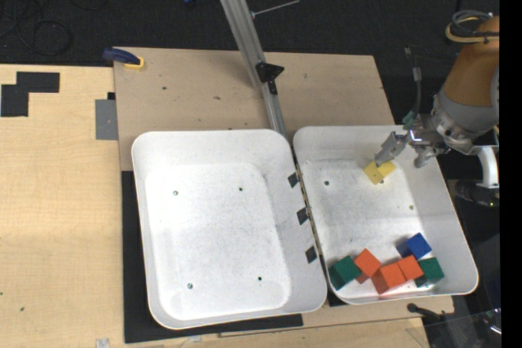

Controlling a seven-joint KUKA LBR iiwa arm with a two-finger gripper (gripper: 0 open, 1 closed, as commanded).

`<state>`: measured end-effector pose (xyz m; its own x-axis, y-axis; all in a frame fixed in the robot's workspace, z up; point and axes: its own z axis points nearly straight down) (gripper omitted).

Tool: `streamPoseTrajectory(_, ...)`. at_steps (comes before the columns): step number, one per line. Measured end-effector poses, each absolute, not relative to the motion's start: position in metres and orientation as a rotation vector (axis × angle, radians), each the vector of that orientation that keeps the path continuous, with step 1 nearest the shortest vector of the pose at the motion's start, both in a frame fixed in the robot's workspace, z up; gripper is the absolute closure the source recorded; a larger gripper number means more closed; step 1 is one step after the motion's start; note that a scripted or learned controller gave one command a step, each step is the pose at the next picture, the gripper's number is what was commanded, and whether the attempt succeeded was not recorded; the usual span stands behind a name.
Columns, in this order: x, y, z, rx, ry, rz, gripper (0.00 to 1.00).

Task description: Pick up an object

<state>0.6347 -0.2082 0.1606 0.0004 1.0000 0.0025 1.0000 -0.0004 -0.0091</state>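
A small yellow block (379,172) lies in the right bin (351,151), toward its far side. My gripper (401,160) hangs over the bin's far right part, open, with its fingers spread. The left fingertip (383,158) is right at the yellow block's upper edge, and the block is not between the fingers. In the bin's near right corner are a blue block (418,245), two green blocks (343,270) (430,270) and several orange blocks (390,275) packed together.
The left bin (163,167) stands beside the right one, with black clips (303,215) along the shared rim. A slanted aluminium rail (245,28) rises behind the bins. The arm's orange band (471,77) is at the right.
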Motion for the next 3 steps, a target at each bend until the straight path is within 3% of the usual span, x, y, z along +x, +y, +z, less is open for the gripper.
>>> streamPoseTrajectory(1, 0.633, -0.199, 0.110, -2.215, -2.217, 0.006, 0.00)
streamPoseTrajectory(2, 0.634, -0.201, 0.123, -2.222, -2.216, 0.005, 1.00)
streamPoseTrajectory(3, 0.628, -0.204, 0.168, -2.227, -2.220, -0.002, 1.00)
